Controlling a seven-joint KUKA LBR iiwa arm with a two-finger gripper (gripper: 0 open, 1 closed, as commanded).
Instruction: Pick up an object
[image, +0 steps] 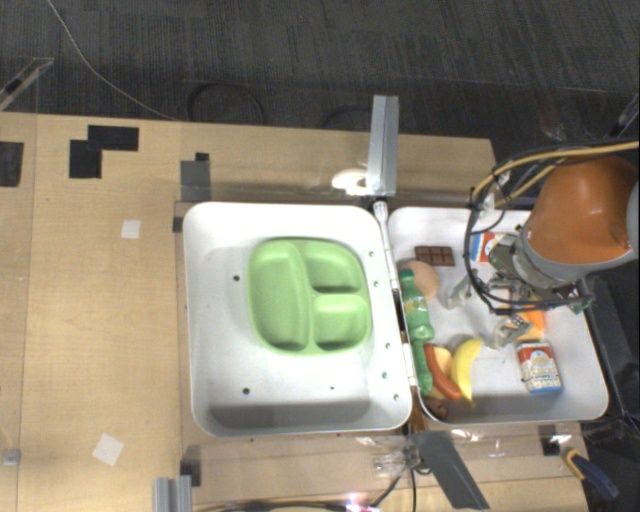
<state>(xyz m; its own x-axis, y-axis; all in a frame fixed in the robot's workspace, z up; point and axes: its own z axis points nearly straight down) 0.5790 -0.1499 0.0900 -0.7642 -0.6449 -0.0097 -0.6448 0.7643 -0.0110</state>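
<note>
The right bin holds several small things. A brown chocolate bar lies at its far side, and a green bottle runs along the left wall with a beige piece beside it. A yellow banana and a red-orange vegetable lie at the near left. A small labelled carton stands at the near right. The arm's orange band hangs over the bin's right half. My gripper is low beneath it, between the banana and the carton, next to an orange item.
The left bin holds a green divided plate. A metal post rises behind the wall between the bins. Cables loop off the wrist. A red and white packet is partly hidden behind the arm.
</note>
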